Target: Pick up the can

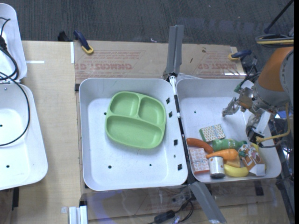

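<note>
arm: reaches in from the right, orange band above wrist | gripper (232,107): angled down-left, low | wrist: bent, cables trailing

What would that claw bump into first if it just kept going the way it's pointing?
Probably the bare white floor of the right bin; the gripper points down and leftward, short of the can. Depth is hard to judge.

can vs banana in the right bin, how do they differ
The can is a silvery cylinder with a red-and-white label; the banana is plain yellow and curved. The can lies with its round end toward the bin's near wall, while the banana lies crosswise along that wall. The can looks stubbier, the banana longer and slimmer. Both lie side by side at the near end of the right bin.
</note>
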Motion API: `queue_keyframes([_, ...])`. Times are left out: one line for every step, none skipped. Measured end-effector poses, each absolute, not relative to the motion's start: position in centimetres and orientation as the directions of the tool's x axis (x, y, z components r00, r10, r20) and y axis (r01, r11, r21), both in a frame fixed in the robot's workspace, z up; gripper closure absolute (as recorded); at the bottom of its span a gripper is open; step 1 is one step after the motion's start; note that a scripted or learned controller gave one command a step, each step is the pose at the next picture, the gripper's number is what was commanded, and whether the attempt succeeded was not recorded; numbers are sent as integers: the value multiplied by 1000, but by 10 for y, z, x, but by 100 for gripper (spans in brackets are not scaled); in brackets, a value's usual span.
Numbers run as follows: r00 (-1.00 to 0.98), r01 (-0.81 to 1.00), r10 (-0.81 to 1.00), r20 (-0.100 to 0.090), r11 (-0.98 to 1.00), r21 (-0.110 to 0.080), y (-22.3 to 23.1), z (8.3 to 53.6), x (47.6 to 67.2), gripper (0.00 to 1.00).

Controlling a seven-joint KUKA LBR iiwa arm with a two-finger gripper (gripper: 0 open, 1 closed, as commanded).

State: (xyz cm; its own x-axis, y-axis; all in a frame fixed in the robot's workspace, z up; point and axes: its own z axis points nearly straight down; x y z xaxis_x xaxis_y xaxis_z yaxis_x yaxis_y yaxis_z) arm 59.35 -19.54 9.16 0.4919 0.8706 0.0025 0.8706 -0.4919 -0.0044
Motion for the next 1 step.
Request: queue_keyframes([472, 882, 882, -2, -472, -1, -157, 92, 654, 0])
